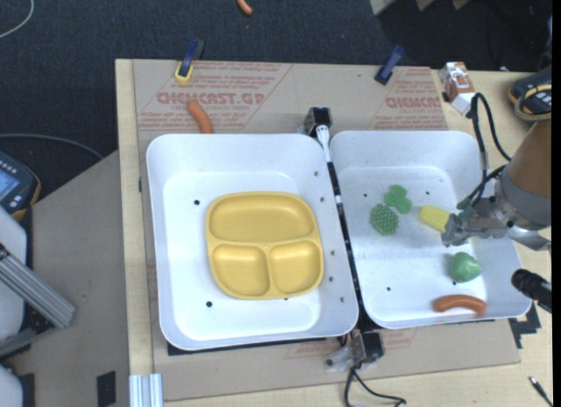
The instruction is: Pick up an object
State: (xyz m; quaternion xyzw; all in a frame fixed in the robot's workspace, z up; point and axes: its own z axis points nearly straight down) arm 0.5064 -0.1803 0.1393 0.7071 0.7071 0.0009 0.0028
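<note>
Closing in on the yellow piece [433,217] in the right bin [412,155]. Gripper [453,232] low over the bin floor, yellow piece touching or just left of the jaws. Best to centre on its long axis, drop fully, then clamp. Jaw gap: cannot tell, too small and blurred. Nothing visibly between them. Light green object [465,266] just below the jaws, sausage [458,304] further below, dark green pieces [383,218] well left.

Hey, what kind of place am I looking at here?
Probably a robotics lab bench rigged for grasping trials: two shallow white bins clamped onto a cardboard-covered board, small plastic toy foods, a yellow divided tray, and the grey arm's gripper reaching in.
</note>
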